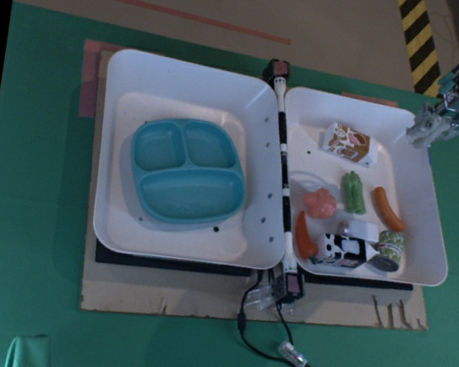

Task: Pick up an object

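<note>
The right bin (418, 177) holds several toy foods: a brown-and-white carton (348, 143), a green pea pod (353, 192), an orange sausage (388, 208), a pink lump (321, 203), a red-orange chilli (305, 235), a black-and-white cow-print carton (344, 251) and a green-labelled can (388, 250). My gripper (423, 130) hangs high over the bin's far right corner, well apart from all of them. Its fingers look slightly spread, with nothing between them.
The left bin (134, 79) bears a teal three-compartment plate (187, 170). A black-and-white divider bar (283, 169) runs between the bins. Cables (282, 344) trail off the bench's front edge. Green cloth surrounds the cardboard base.
</note>
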Robot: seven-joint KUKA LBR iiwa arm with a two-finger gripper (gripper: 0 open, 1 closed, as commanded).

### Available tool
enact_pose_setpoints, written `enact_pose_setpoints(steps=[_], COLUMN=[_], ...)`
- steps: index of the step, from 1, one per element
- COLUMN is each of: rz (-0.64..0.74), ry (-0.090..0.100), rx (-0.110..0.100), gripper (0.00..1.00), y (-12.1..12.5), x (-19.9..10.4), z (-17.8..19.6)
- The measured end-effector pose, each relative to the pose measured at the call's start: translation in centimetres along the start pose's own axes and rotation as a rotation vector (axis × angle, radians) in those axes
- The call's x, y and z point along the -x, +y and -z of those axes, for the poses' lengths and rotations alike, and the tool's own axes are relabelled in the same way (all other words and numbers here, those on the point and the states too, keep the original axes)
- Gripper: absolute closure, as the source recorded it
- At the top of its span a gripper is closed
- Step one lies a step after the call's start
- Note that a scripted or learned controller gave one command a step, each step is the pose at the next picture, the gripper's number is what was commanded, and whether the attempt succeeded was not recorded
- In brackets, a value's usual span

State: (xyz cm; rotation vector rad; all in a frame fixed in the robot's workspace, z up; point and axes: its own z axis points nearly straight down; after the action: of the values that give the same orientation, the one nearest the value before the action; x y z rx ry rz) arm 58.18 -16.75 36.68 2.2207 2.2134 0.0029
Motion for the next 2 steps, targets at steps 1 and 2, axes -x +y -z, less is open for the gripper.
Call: enact_pose_setpoints(steps=[1, 2], rz=[-0.001, 0.0], ry=[-0.002, -0.003], rx=[-0.002, 0.001], gripper=[1.0, 1.0], y=[9.4, 12.0], x=[0.7, 2.0], z=[-0.7, 0.5])
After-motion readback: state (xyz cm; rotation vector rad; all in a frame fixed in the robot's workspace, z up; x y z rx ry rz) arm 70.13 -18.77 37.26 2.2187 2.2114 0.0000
